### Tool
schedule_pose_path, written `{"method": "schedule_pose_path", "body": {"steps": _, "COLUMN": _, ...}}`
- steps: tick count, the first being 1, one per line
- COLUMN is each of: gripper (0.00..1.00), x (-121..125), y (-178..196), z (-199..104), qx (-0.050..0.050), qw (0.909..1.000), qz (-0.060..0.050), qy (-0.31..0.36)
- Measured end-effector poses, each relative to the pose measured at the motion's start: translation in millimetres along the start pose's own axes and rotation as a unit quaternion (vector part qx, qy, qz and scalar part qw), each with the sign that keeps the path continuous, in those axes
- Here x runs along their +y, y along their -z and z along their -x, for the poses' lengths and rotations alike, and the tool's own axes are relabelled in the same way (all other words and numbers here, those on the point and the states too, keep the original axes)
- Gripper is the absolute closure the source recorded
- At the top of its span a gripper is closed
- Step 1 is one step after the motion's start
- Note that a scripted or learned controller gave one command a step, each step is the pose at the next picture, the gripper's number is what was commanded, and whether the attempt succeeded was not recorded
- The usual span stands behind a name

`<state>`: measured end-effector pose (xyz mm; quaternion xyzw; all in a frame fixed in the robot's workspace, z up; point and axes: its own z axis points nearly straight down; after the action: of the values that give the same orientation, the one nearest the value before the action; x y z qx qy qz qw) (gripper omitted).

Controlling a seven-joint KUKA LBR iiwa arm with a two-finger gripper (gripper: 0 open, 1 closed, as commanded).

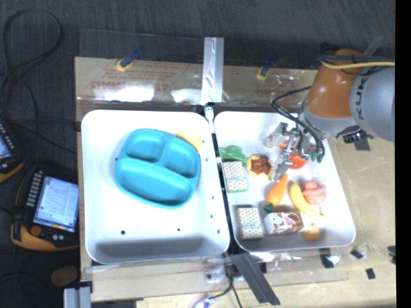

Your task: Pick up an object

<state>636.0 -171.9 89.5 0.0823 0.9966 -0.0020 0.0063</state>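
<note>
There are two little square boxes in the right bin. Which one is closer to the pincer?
The upper pale green square box, beside the bin divider, is closer to the pincer. The other square box lies lower, near the front wall.

the right bin (343, 220) holds small toy foods: a carrot (278, 189) lying at a slant, a yellow banana (297, 197) just beside it, a pink piece (313, 192), a green piece (232, 152), two pale boxes (235, 176) (249, 222) and a brown-and-white carton (285, 222) on its side.
</note>
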Motion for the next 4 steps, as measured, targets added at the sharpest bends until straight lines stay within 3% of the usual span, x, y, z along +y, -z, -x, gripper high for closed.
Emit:
{"method": "schedule_pose_path", "body": {"steps": 1, "gripper": 0.00, "x": 49.0, "y": 0.6, "z": 12.4, "qx": 0.005, "qw": 0.9851, "qz": -0.002, "qy": -0.172}}
{"method": "schedule_pose_path", "body": {"steps": 2, "gripper": 1.00, "x": 50.2, "y": 11.2, "z": 15.6, "qx": -0.002, "qw": 0.9852, "qz": -0.002, "qy": -0.171}}
{"method": "schedule_pose_path", "body": {"steps": 3, "gripper": 1.00, "x": 118.8, "y": 94.8, "z": -10.0, "qx": 0.006, "qw": 0.9377, "qz": -0.002, "qy": -0.347}}
{"method": "schedule_pose_path", "body": {"steps": 4, "gripper": 1.00, "x": 123.1, "y": 95.1, "z": -88.8, "qx": 0.007, "qw": 0.8806, "qz": -0.003, "qy": -0.474}}
